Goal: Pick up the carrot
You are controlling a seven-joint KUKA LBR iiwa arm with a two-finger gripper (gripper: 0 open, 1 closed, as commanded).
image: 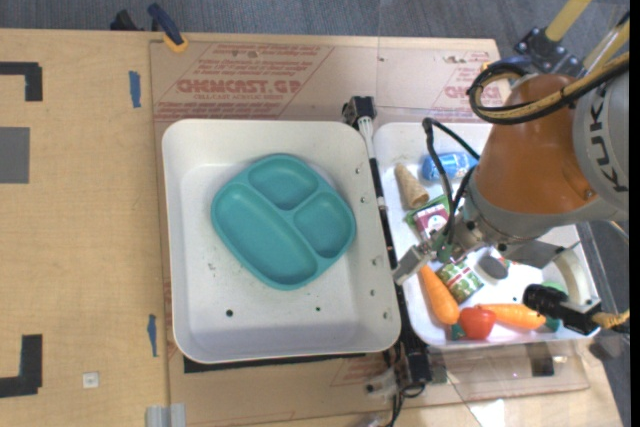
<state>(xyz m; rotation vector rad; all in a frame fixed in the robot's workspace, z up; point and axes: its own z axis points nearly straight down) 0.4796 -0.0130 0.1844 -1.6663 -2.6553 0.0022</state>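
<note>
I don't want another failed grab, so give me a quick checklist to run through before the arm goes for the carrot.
1. Carrot in sight: ok, it lies in the right bin, near the left wall.
2. Gripper over the carrot: ok, it hangs just above the carrot's upper end.
3. Space around the carrot: not ok, a small carton touches its right side and a red pepper sits at its lower end.
4. Finger opening: cannot tell.
5. Carrot already gripped: cannot tell.
6. Drop spot: ok, the teal divided plate sits in the left bin.
</note>
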